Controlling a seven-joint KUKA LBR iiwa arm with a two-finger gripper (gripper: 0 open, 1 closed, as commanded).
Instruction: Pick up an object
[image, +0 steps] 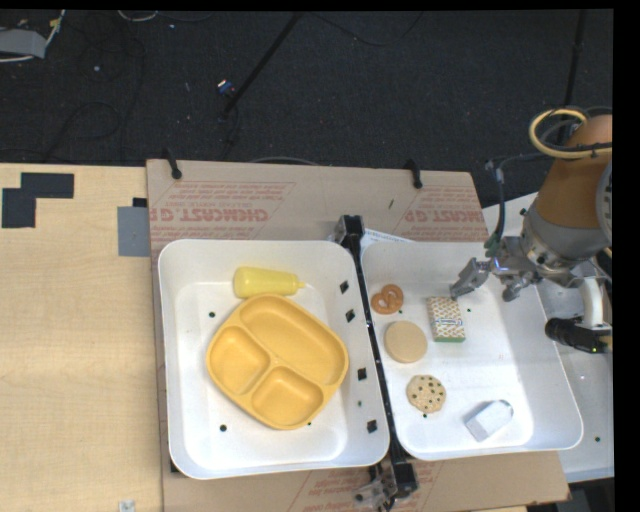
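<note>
Seen from above, the claw (492, 279) hangs spread wide and holding nothing over the right bin (545, 400), just beside a small green-patterned box (447, 318). A pretzel (387, 298), round cracker (406, 341) and cookie (426, 393) lie nearby.

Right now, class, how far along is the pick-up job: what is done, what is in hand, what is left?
Done: the gripper has reached over the right bin, close to the small green packet. In hand: nothing seen between the fingers. Left: the grasp and lift itself. The pretzel, round biscuit, chip cookie and grey block all lie in the bin.
</note>
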